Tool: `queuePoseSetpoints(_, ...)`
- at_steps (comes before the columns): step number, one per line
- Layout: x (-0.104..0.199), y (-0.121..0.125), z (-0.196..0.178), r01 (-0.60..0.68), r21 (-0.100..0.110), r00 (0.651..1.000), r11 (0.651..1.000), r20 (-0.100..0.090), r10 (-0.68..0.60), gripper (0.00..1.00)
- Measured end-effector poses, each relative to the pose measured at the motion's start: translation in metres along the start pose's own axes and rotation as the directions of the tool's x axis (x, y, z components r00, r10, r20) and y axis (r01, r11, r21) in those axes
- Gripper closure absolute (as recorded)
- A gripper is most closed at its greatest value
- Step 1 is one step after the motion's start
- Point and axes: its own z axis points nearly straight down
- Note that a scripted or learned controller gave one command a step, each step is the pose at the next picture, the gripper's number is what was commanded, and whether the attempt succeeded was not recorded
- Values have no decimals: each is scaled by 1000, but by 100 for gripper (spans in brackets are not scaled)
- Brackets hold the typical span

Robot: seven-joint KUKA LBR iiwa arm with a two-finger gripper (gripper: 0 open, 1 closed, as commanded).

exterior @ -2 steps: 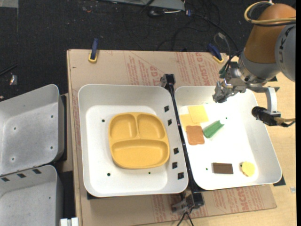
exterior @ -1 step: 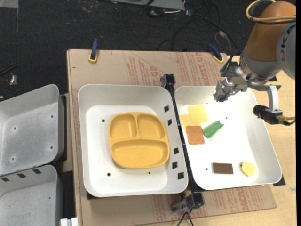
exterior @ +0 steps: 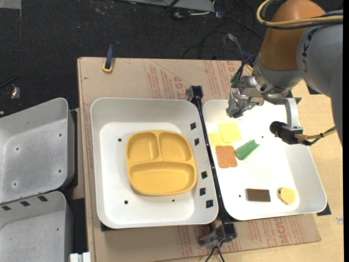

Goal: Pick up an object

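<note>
The right bin (exterior: 305, 162) holds a pale yellow square (exterior: 229, 131), an orange rectangle (exterior: 226, 156), a green bottle-shaped piece (exterior: 246, 149), a brown block (exterior: 257, 195) and a small yellow round piece (exterior: 287, 195). My gripper (exterior: 238, 107) hangs over the bin's far left corner, just above the yellow square. Nothing shows between its fingers, and whether they are open or shut is hidden from this angle.
The left bin (exterior: 103, 146) holds a yellow divided plate (exterior: 161, 162). A black divider (exterior: 204, 146) runs between the bins. A black fitting with a cable (exterior: 286, 132) hangs over the right bin. Grey trays (exterior: 32, 152) lie left of the bench.
</note>
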Motion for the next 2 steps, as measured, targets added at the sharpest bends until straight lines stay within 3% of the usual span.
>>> queuePoseSetpoints(2, 111, 9, 8, 0, -2, 1000, 1000, 0, 0, 100)
